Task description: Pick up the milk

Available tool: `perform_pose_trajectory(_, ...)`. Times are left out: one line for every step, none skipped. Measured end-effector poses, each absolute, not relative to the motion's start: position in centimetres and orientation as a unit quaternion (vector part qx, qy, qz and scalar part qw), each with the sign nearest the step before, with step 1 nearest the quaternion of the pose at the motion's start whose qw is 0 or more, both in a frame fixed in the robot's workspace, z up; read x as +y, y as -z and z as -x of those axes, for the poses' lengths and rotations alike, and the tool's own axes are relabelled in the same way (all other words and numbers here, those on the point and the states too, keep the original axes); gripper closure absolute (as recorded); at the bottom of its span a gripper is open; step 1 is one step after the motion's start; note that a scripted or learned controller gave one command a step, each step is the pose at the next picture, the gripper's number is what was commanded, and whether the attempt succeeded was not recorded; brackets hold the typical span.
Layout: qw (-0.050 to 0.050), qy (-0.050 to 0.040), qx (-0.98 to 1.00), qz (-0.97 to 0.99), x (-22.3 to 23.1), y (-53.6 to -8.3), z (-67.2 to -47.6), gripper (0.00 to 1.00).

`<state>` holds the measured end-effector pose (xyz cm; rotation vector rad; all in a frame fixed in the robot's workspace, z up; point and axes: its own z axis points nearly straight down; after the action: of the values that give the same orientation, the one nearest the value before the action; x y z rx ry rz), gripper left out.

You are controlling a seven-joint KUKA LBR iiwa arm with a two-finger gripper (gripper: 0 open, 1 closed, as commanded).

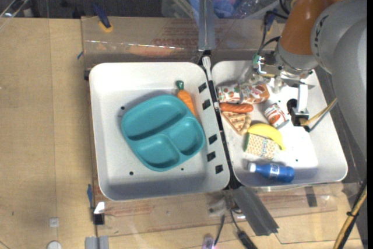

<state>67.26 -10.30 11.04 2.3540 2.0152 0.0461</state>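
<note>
Two bins; the left bin (105, 125) has one teal tray (162, 132) and one carrot (186, 101); the right bin (326, 154) has one milk (262, 146) near its middle, one bottle (273, 170), one can (275, 115). The arm (303, 20) bends down over the back — the gripper (269, 74) is low; its opening I cannot tell.

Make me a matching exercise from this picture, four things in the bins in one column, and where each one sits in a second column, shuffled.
Things:
1. teal tray
2. carrot
3. blue bottle
4. pizza slice

Places:
A. near the front edge of the right bin
B. middle of the left bin
C. right bin, close to the divider, below the hot dog
D. left bin, at the tray's upper right corner

Pairs: 1-B, 2-D, 3-A, 4-C
</note>
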Motion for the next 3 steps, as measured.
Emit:
perform_pose_trajectory(0.030,-0.0184,0.650,-0.759,-10.7,-13.0,-67.7,1.00)
perform_pose_trajectory(-0.001,0.0003,0.738,-0.675,-18.0,-13.4,-61.2,1.00)
perform_pose_trajectory(-0.001,0.0001,0.738,-0.675,-18.0,-13.4,-61.2,0.00)
